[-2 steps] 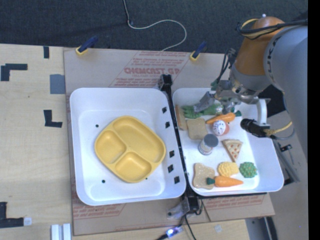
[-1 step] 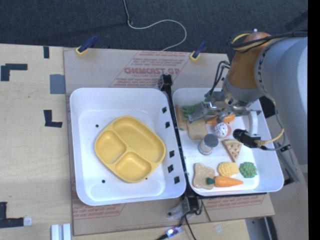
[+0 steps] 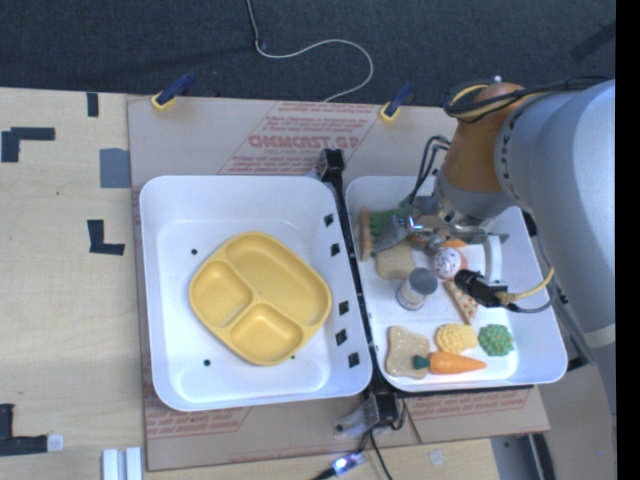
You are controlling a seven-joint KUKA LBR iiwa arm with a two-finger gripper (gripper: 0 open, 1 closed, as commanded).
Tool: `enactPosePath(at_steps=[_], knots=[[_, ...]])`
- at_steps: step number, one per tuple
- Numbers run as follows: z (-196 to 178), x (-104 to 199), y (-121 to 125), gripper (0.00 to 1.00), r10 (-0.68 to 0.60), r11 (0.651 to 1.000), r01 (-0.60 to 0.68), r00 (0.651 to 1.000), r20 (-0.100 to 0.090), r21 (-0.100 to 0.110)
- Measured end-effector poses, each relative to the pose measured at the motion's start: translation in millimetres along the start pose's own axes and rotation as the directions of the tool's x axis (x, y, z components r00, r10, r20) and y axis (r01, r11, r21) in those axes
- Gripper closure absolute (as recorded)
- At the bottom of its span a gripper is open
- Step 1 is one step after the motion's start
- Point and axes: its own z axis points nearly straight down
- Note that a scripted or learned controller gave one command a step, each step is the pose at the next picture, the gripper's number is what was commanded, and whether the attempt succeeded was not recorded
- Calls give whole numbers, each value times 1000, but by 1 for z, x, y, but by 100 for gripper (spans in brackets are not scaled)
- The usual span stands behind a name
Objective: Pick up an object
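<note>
My gripper point(image 3: 412, 228) is low over the upper left part of the right bin point(image 3: 535, 363), among the toy foods. Just beside it lie a green piece point(image 3: 381, 230), a brown stick point(image 3: 366, 232) and a tan block point(image 3: 394, 263). A white and red ball point(image 3: 447, 262) and a grey can point(image 3: 414, 288) sit right below the gripper. Nearer the front lie a pizza slice point(image 3: 462, 305), a corn cob point(image 3: 456, 337), broccoli point(image 3: 495, 340), a carrot point(image 3: 458, 364) and a toast slice point(image 3: 404, 350). I see nothing lifted off the bin floor.
The left bin point(image 3: 165, 268) holds a yellow divided plate point(image 3: 260, 296). The arm's grey body and orange band point(image 3: 480, 98) cover the right bin's far right corner. A black divider point(image 3: 345, 258) runs between the bins. A cable point(image 3: 310, 53) lies on the dark cloth behind.
</note>
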Motion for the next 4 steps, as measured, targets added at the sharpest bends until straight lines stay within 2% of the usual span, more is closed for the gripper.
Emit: enactPosePath(at_steps=[1,2,4], knots=[[-11,0,0,100,-1,1000,1,1000,-1,1],[-56,-4,-6,100,2,1000,-2,1000,-1,-4],[-144,-4,4,100,1,1000,-1,1000,-1,-6]])
